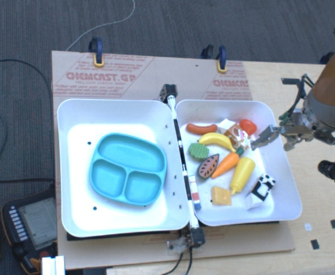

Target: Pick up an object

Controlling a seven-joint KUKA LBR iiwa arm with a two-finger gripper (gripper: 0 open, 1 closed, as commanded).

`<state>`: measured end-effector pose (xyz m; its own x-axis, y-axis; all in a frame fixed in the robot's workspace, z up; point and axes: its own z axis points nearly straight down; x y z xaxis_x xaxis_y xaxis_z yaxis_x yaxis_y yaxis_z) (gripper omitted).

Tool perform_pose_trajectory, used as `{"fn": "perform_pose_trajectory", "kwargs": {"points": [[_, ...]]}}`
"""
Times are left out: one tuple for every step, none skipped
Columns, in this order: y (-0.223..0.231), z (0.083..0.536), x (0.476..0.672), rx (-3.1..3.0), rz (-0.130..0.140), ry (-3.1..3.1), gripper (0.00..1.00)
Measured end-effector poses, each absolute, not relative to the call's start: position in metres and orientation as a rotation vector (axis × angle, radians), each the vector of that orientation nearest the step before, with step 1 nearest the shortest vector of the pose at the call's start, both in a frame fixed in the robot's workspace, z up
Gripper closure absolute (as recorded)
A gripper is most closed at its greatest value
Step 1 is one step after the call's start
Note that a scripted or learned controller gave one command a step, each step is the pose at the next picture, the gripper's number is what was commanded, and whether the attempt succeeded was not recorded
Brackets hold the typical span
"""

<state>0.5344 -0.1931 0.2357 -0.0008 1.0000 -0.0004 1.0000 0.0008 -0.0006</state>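
Camera view: end effector [269, 135] over right bin [282, 211] rim, grip state unclear; arm [328, 96] cropped at right.

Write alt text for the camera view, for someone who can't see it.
The end effector hangs over the right bin's upper right edge, above toy food: banana, carrot, hot dog, tomato, yellow bottle. The left bin holds a blue divided tray.
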Motion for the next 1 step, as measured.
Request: {"fn": "perform_pose_trajectory", "kwargs": {"points": [[-0.1600,0.0883,0.5453,-2.225,-0.007,-2.227,0.00]]}}
